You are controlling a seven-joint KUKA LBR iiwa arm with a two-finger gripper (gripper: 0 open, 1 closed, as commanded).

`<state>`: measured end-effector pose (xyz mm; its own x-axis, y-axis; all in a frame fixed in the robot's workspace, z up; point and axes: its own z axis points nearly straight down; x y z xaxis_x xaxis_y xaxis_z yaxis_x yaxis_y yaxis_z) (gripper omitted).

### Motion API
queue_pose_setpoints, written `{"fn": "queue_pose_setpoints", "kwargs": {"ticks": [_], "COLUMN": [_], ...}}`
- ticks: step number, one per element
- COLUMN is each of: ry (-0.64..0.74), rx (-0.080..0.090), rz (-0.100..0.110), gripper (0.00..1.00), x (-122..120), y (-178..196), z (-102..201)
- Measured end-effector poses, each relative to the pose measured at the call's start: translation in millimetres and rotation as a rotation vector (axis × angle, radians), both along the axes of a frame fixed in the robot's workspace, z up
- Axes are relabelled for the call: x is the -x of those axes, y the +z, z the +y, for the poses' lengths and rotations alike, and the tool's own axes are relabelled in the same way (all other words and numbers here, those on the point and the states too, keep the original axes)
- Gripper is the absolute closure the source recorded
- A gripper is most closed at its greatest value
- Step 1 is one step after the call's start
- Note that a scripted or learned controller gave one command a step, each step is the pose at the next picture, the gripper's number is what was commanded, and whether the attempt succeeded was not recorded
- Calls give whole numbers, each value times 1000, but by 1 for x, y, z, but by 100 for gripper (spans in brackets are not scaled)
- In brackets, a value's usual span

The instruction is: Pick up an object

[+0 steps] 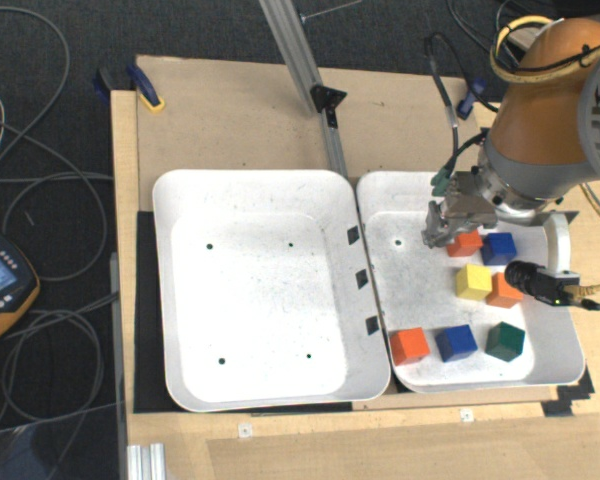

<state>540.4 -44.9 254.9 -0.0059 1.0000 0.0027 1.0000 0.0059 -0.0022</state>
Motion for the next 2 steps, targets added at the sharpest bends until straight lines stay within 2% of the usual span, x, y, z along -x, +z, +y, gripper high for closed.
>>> {"fn": "queue_pose_setpoints", "kwargs": {"ticks": [1,2], "ry": [1,1], "rx": [0,-1], "rz": [-3,1], "gripper": [100,100], "x": [2,16], "y": [6,3], "z": [52,111]}}
